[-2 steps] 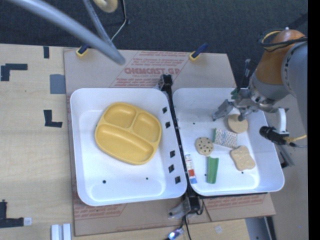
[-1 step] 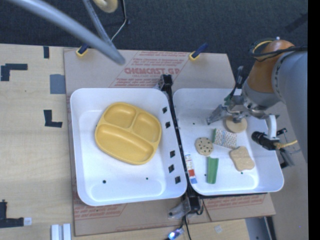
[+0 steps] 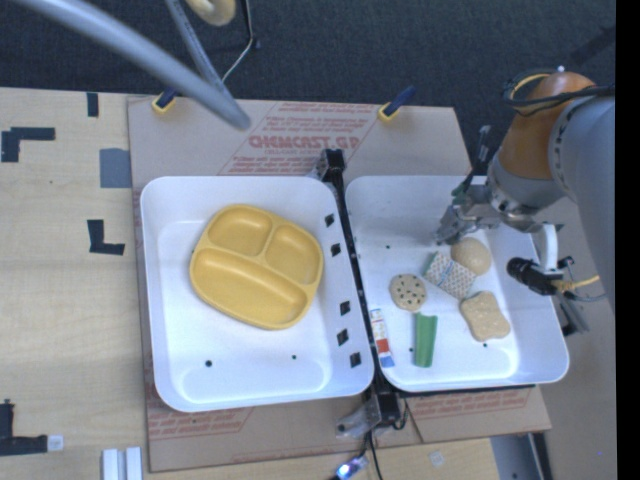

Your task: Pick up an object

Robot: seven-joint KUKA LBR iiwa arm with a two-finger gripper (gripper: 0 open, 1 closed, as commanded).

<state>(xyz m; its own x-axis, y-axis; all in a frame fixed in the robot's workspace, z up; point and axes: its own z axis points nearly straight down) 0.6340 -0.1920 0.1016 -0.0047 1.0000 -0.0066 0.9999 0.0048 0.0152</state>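
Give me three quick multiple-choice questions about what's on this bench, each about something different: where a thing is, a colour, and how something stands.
1. Where does the yellow divided plate lie?
A. left bin
B. right bin
C. on the cardboard

2. What colour is the stick-shaped item in the right bin?
A. red
B. green
C. blue

3. Where is the gripper?
A. over the left bin
B. outside both bins
C. low in the right bin by the pale round item

Answers: 1 A, it fills the left bin's middle. 2 B, it is plainly green. 3 C, its tip sits beside that item.
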